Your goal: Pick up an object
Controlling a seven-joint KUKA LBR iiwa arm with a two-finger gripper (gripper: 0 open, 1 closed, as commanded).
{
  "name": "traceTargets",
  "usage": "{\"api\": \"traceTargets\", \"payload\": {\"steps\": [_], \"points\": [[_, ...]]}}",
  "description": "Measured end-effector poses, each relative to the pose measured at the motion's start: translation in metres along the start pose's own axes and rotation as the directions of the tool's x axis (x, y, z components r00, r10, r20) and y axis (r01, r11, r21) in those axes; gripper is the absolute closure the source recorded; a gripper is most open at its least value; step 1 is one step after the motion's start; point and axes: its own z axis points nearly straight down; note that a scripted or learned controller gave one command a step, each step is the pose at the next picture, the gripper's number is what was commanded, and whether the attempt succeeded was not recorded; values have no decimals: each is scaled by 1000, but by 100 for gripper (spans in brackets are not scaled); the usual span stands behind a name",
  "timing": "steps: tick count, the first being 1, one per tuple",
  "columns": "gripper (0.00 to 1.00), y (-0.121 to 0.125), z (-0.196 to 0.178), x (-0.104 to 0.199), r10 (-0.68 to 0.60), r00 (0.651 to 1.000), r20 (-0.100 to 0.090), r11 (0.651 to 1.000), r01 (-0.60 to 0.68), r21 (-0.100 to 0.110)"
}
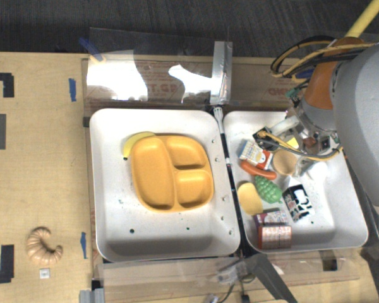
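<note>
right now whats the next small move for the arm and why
Probably a short straight descent. The end effector sits low over the right bin, just above the tan cup among crowded items, with nothing seen between its fingers. The carrot lies close alongside, so sideways drift risks a knock.

Bright, even light from overhead, and the two shallow white plastic bins [224,229] come up almost washed out, their rims bleached pale. Hard glare there on the clear plastic sheet [148,74] behind the bins, two white patches blown out completely. Shadows stay soft and short: a thin dark edge under the orange compartment tray [172,171], a faint one beside the small tan curled toy [44,245] on the cardboard. The big grey robot arm [365,112], close to the lens, looks soft and blurred. The small items in the right bin are grainy, labels unreadable.
</note>
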Motion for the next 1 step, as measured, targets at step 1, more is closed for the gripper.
{"api": "traceTargets", "payload": {"steps": [1], "points": [[0,-25,23,-26,126,992,-31,992,-127,-15]]}}
